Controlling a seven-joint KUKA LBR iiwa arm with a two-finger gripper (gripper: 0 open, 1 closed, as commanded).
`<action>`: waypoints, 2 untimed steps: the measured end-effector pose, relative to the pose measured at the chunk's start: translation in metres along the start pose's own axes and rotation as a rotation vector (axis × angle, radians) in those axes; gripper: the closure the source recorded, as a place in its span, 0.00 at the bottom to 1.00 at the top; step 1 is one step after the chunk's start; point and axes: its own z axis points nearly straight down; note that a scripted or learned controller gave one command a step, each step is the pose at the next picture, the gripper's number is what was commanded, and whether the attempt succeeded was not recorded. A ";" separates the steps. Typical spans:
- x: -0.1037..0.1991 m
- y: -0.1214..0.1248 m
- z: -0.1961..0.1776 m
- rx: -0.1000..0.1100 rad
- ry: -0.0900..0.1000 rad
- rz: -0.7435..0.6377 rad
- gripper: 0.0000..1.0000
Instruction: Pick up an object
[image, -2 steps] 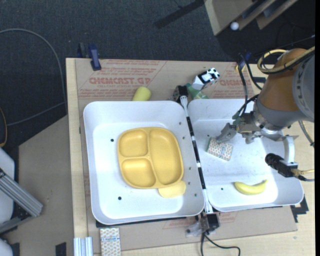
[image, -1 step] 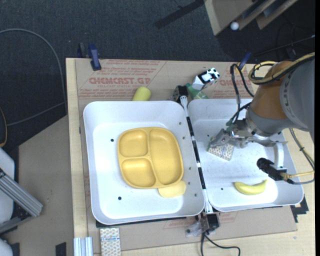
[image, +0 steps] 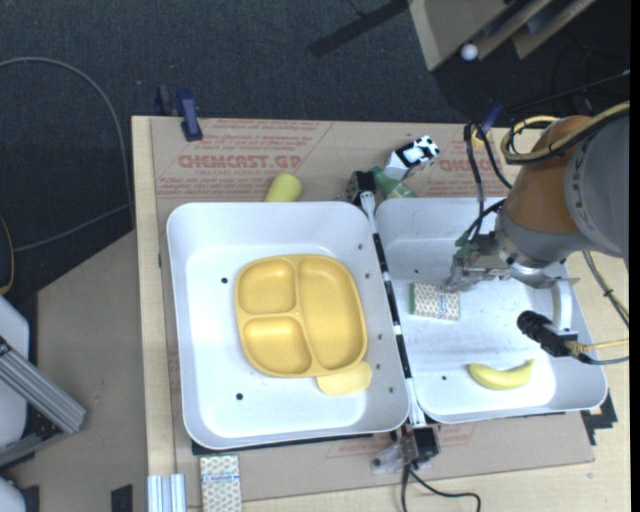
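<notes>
Camera view showed the claw low in the right bin, just above a small patterned packet — whether its grip was open or closed could not be told. A banana lay nearer the bin's front edge — well apart.

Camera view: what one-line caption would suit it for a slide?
Arm's pincer hovers over a patterned packet beside a banana; yellow divided plate in the other bin.

The arm enters from the right, its grey body bulking at the upper right edge, orange band just above the wrist. The wrist angles down and to the left, ending in the gripper, held low.
</notes>
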 end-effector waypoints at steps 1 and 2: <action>0.000 0.000 -0.010 -0.002 -0.001 -0.001 1.00; 0.000 0.000 -0.010 -0.001 -0.002 -0.001 0.00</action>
